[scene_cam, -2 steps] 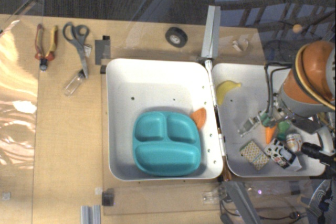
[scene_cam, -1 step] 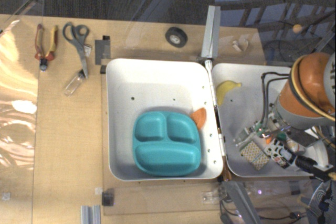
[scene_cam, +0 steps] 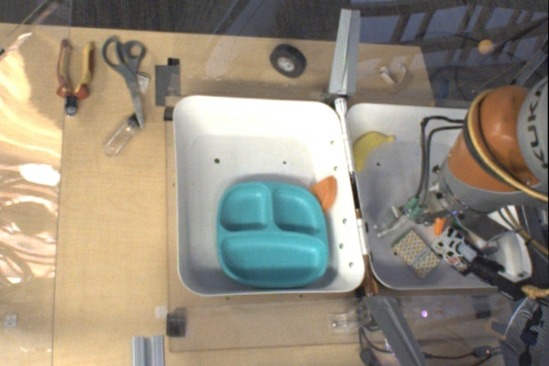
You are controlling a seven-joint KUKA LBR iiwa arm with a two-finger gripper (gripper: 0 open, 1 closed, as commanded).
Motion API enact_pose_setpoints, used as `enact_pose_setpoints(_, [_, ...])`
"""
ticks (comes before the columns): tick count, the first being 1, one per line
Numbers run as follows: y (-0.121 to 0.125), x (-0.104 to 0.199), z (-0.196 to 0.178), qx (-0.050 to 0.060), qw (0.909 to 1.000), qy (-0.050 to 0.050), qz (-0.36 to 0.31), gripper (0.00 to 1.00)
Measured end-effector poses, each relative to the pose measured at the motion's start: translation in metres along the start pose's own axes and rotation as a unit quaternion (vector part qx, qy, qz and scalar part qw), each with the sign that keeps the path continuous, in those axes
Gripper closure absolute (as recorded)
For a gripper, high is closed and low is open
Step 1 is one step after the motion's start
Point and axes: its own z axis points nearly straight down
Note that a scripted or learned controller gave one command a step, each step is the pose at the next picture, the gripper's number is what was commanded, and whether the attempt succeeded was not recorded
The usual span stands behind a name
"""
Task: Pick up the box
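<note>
A small box (scene_cam: 414,252) with a fine chequered pattern lies tilted on the floor of the right bin (scene_cam: 386,176), near its front edge. My gripper (scene_cam: 420,219) hangs low just above and behind the box, under the grey arm with the orange band (scene_cam: 493,152). Wrist parts and cables crowd the spot, so I cannot make out whether anything sits in the gripper. The box looks to be resting on the bin floor.
A yellow banana-shaped object (scene_cam: 371,146) lies at the back left of the right bin. The left bin (scene_cam: 257,129) holds a teal divided tray (scene_cam: 274,233) and a small orange piece (scene_cam: 327,191). Scissors (scene_cam: 129,69), pliers (scene_cam: 73,73) and a tape roll (scene_cam: 288,60) lie on the bench behind.
</note>
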Motion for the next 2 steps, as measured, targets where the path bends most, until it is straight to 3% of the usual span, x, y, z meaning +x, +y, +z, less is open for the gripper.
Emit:
enact_pose_setpoints(1, [-0.022,-0.070,0.005,0.001,1.0000,-0.001,0.008,0.00])
enact_pose_setpoints(2, [0.033,-0.048,0.006,0.000,0.9981,-0.001,-0.061,0.00])
